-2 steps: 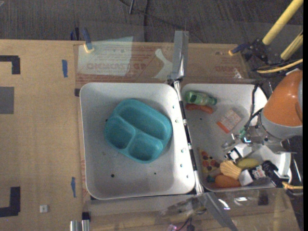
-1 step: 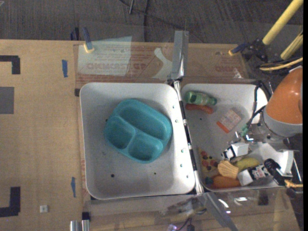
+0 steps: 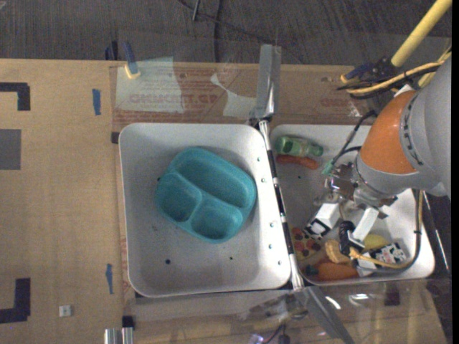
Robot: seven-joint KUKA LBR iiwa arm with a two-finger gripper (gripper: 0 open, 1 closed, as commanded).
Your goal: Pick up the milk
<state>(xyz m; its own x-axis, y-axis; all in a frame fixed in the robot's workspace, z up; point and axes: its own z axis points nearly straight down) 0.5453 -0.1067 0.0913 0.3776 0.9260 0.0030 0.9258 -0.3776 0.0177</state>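
The milk (image 3: 391, 253) is a small white carton with black patches, lying on its side near the front right corner of the right bin (image 3: 424, 264). My gripper (image 3: 330, 233) hangs low over the front middle of that bin, left of the milk and apart from it. Its two white fingers (image 3: 324, 218) with dark tips are spread open, and I see nothing held between them. The grey arm with its orange band (image 3: 387, 145) comes in from the right and hides part of the bin floor.
Toy food crowds the right bin: a green bottle (image 3: 298, 146) and a red sausage (image 3: 297, 161) at the back, a pizza slice (image 3: 305, 245), an orange piece (image 3: 337, 271) and a yellow piece (image 3: 374, 241) at the front. The left bin (image 3: 136, 213) holds a teal divided plate (image 3: 206, 193).
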